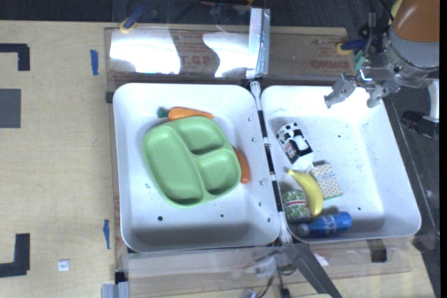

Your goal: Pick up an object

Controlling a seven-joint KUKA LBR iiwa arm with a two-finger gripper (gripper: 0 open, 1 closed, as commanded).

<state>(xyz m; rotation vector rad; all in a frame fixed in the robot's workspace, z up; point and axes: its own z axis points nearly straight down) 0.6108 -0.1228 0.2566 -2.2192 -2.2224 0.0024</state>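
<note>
Two white bins sit side by side. The left bin (133, 220) is mostly taken up by a green divided plate (190, 160). In the right bin (391, 171) the banana (309, 190) lies near the front-left corner, long axis running front to back, leaving open floor rightward. The gripper (355, 95) hovers over the far edge, fingers spread and holding nothing.

A light green divided plate (190, 160) lies in the white left bin (133, 108), with an orange carrot (190, 112) at its edge. The white right bin (377, 150) holds a yellow banana (309, 190), a blue bottle (327, 223) and a black-and-white patterned box (294, 141). The desk (56, 150) is pale wood.
</note>
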